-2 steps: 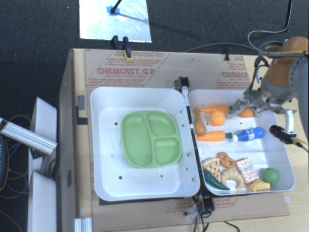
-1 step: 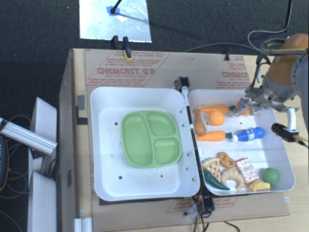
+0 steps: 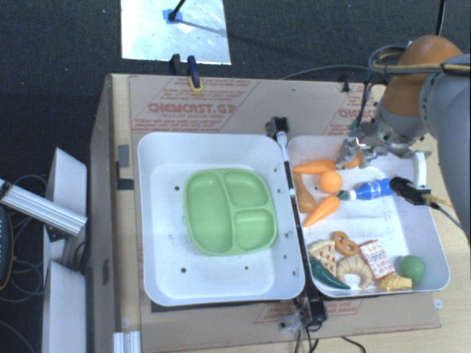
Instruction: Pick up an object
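My gripper point(image 3: 352, 151) hangs low over the far edge of the right bin point(image 3: 434, 250), below the grey arm and its orange band point(image 3: 419, 76). Just left of it lies an orange carrot point(image 3: 315, 167), with an orange ball point(image 3: 330, 182) and a second carrot point(image 3: 321, 209) in front. A blue bottle point(image 3: 370, 190) lies on its side right of the ball. Nothing shows in the gripper's grasp.
The left bin point(image 3: 158, 197) holds a green divided plate point(image 3: 229, 210). Near the right bin's front are a pretzel point(image 3: 342, 242), pizza slice point(image 3: 322, 253), croissant point(image 3: 355, 268), red-and-white packet point(image 3: 376, 258), green ball point(image 3: 412, 266) and dark green pepper point(image 3: 324, 276).
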`<state>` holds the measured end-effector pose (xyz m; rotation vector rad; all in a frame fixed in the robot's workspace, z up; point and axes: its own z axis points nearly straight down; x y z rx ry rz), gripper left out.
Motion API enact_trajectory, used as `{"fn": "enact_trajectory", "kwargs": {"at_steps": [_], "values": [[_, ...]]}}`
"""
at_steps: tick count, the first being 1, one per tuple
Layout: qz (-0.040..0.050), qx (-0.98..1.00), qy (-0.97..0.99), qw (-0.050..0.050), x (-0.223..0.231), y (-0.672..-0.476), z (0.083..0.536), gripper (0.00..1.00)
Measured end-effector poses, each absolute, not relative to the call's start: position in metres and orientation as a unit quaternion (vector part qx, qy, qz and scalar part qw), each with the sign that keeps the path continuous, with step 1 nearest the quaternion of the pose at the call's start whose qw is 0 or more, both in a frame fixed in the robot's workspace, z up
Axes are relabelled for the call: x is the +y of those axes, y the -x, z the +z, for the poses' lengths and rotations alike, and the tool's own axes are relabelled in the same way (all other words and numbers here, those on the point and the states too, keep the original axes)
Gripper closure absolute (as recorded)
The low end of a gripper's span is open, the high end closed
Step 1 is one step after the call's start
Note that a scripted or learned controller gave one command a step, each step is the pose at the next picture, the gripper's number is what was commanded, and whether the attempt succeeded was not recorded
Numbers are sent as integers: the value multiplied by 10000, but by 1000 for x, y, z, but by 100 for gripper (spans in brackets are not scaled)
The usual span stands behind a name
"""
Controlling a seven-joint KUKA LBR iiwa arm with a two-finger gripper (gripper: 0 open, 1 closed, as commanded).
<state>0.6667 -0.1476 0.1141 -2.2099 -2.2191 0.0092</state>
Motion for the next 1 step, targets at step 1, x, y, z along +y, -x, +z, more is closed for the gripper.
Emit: {"fn": "enact_trajectory", "kwargs": {"at_steps": [1], "values": [[-22,-7091,7051,-15,-69,-616,187,100]]}}
